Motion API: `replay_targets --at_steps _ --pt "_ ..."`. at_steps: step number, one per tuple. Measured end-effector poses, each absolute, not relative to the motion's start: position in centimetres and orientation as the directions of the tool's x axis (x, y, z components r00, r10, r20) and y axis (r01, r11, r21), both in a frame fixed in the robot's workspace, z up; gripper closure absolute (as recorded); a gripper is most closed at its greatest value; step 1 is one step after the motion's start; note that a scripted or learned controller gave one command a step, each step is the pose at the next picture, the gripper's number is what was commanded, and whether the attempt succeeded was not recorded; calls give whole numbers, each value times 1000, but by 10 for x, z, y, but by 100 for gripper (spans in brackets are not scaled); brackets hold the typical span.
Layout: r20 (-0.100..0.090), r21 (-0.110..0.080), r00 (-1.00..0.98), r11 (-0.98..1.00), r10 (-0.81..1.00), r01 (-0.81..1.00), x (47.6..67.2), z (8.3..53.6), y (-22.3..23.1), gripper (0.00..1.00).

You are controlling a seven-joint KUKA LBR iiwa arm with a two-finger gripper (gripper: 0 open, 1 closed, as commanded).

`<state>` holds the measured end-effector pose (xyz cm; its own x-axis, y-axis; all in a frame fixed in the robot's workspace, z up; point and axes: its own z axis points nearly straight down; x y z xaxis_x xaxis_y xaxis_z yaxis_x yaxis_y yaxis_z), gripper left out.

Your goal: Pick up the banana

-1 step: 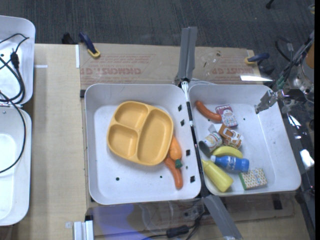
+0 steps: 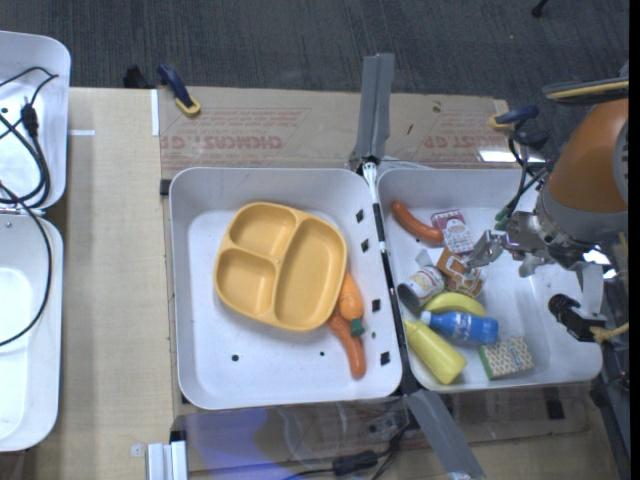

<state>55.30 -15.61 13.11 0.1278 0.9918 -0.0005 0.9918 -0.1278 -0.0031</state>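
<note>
Banana (image 2: 456, 303) lies in right bin (image 2: 560, 363) (under blue bottle (image 2: 462, 327)); tool (image 2: 487, 251) state unclear.

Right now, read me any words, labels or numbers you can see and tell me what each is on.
Red lettering, upside down and too blurred to read for certain: cardboard sheet behind the bins.
Labels too small to read: red and white packet, blue bottle, small can.

Counted: two bins (image 2: 190, 298) (image 2: 560, 368), one plate (image 2: 280, 265), one banana (image 2: 455, 303), two bottles (image 2: 460, 327) (image 2: 436, 352), two sausages (image 2: 415, 224) (image 2: 348, 346), one carrot (image 2: 350, 298).
</note>
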Motion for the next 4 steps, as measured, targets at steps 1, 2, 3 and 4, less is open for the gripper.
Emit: replay_targets --at_steps 1,2,3,4 --pt "2 42 350 -350 937 936 521 107 -128 0" --pt "-1 0 10 -10 1000 1000 524 136 -94 0" --pt "-1 1 -226 226 974 974 478 92 -93 0" --pt "-1 1 -645 645 765 765 525 92 -128 0"
